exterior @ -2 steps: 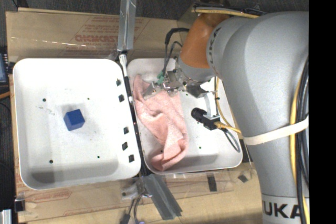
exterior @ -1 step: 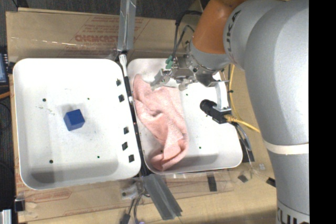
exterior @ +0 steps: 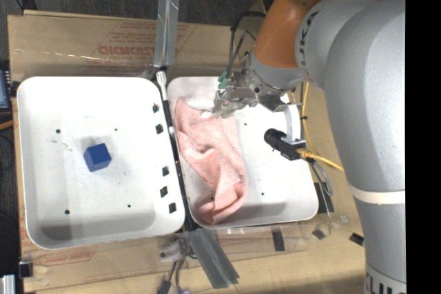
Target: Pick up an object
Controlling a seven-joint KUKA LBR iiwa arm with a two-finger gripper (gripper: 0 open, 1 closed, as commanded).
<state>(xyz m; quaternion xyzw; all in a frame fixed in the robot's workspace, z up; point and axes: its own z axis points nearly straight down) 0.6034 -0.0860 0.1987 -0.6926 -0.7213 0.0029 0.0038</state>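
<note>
Arm (exterior: 344, 79) is reaching in from the right side of the frame, grey w/ orange band, filling most of the upper right. Its hand (exterior: 231, 101) is sitting low over the top part of the right bin (exterior: 289, 206), right at the upper end of the pink cloth (exterior: 213, 158). Can't tell if the hand is apart or together; the tips are lost in wrist hardware & cloth edge, and can't tell if anything is being gripped.

Pink cloth is lying crumpled in the right bin, running from upper centre of the frame down along the bin's left wall to the lower centre.

Blue cube (exterior: 97, 156) is sitting alone in the left bin (exterior: 41, 231), centre-left of frame, well apart from the hand.

Both bins are resting side by side on the desk (exterior: 83, 38), w/ brown cardboard under them showing along the top.
</note>
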